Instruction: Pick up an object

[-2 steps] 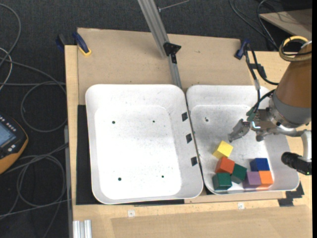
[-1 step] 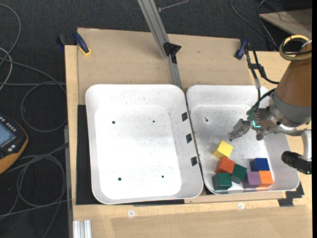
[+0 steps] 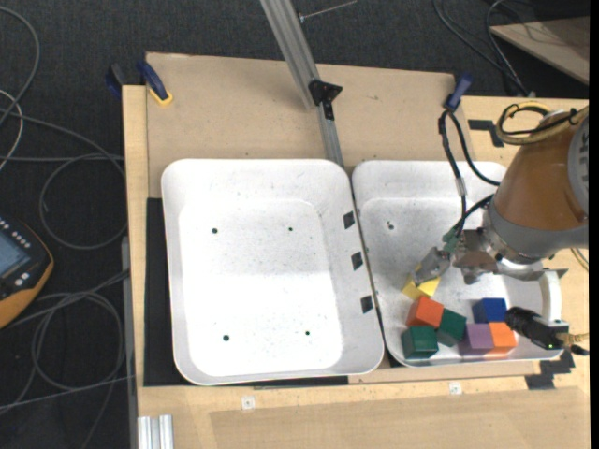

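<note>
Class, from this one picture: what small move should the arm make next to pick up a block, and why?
Probably a short descent onto the yellow block: the gripper sits right above it in the right bin, and nothing shows between its fingers yet.

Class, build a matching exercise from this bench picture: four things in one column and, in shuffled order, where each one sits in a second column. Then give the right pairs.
Things:
1. yellow block
2. blue block
3. dark green block
4. tool

Places:
A. nearest the front left corner of the right bin
B. right side of the pile, behind the purple block
C. hanging over the right bin, just above the pile
D. back edge of the pile, behind the red-orange block

Pairs: 1-D, 2-B, 3-A, 4-C
</note>
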